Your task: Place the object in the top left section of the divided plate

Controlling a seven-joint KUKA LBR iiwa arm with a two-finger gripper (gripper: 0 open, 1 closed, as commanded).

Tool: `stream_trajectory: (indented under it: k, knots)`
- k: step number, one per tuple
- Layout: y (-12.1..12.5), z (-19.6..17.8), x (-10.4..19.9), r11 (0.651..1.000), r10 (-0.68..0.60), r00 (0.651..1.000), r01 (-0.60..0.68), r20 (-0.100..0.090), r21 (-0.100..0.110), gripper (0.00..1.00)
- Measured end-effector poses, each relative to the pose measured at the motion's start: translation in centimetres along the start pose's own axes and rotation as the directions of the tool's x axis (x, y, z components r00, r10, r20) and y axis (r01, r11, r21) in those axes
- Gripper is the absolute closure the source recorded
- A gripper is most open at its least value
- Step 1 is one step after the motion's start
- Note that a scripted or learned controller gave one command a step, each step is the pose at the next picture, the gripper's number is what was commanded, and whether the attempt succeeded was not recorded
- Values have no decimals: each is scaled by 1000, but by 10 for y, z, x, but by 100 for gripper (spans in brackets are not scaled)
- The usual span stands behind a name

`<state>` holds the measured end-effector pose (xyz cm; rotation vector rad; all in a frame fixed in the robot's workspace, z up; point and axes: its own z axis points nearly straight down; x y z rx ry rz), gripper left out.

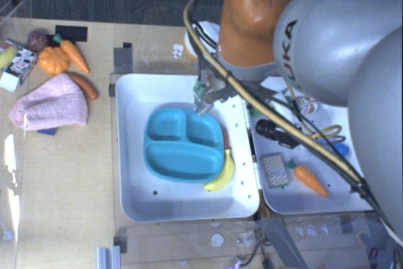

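A blue divided plate lies in the left white bin, with two small sections on its far side and one long section in front. My gripper hangs over the far edge of the plate, near the rim of the far right section. The arm's orange band and grey body cover much of the upper right. A yellow banana rests against the plate's front right rim. A thin brown piece lies along the plate's right edge.
The right bin holds an orange carrot, a speckled sponge, a black cylindrical thing and a blue item. On the bench at left lie a pink cloth, a small pumpkin, a carrot and a sausage.
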<state>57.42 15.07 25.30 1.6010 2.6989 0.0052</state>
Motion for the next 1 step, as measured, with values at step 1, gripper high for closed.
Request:
stream_trajectory:
  k: [1]
  knots:
    - [0,0,0,1000,0,1000,0,0,0,0]
